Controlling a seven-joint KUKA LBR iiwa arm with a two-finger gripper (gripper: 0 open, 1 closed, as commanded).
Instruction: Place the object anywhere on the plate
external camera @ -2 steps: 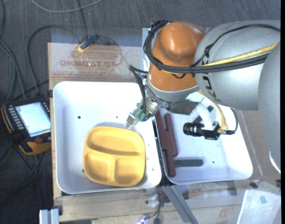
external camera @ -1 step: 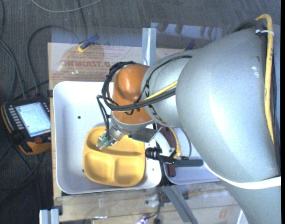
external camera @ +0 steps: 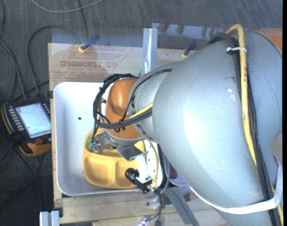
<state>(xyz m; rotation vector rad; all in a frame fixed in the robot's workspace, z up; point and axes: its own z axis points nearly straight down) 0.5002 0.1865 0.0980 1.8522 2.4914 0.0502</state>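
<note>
A yellow plate [external camera: 102, 169] lies in the near right part of the left white bin [external camera: 68, 131]. The arm's wrist, with its orange band [external camera: 119, 102], hangs straight over the plate and covers much of it. My gripper [external camera: 106, 145] points down at the plate's far edge, hidden under the wrist housing. A small green bit [external camera: 90, 145] shows at the plate's left rim beside the gripper; I cannot tell what it is.
The big grey arm covers the whole right bin and the right half of the view. A teach pendant [external camera: 28, 121] lies on the floor left of the bench. Clamps [external camera: 88, 43] sit on the board's far edge.
</note>
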